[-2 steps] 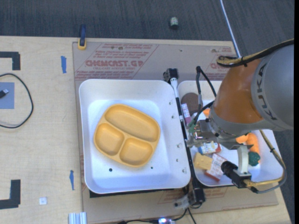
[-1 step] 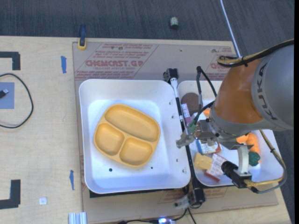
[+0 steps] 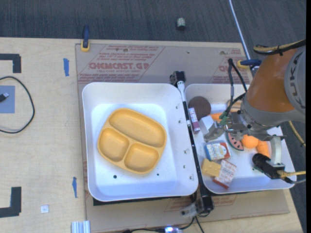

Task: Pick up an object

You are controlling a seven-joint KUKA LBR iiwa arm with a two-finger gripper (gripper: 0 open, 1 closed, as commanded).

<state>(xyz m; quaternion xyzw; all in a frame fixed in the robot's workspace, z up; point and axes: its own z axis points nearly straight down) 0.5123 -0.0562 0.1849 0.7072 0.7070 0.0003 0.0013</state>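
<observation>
The gripper hangs low inside the right bin, its metal fingers pointing left over the clutter; from here I cannot tell whether they are spread or closed, and nothing shows between them. Just below it lies one small blue-and-white packet, then one yellow block touching one red-and-white packet. One watermelon slice and one orange ball sit under the wrist. One brown disc rests near the bin's far corner. The left bin holds a single yellow three-compartment tray.
</observation>
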